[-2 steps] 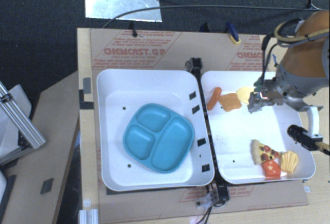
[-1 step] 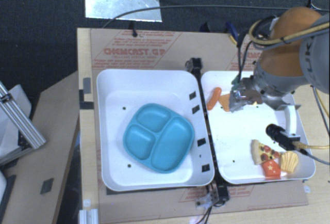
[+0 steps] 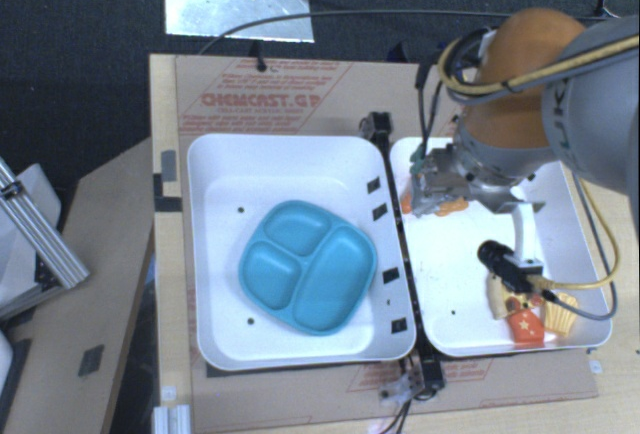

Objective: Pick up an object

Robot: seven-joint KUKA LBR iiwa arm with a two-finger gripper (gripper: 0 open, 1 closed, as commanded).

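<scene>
My gripper (image 3: pixel 432 190) hangs low over the far left part of the right bin (image 3: pixel 450 332), close to the wall between the two bins. A small orange thing (image 3: pixel 453 207) lies right under and beside it, partly hidden by the gripper. Whether the gripper touches it is not visible. In the near right corner of the same bin sit a red-orange item (image 3: pixel 526 326), a yellow ridged piece (image 3: pixel 562 313) and a pale beige piece (image 3: pixel 498 294), packed close together.
The left bin (image 3: pixel 215 222) holds a blue divided plate (image 3: pixel 307 265) near its middle. Black clips line the wall between the bins (image 3: pixel 390 242). The grey arm with its orange band (image 3: pixel 520 52) comes in from the right above the right bin.
</scene>
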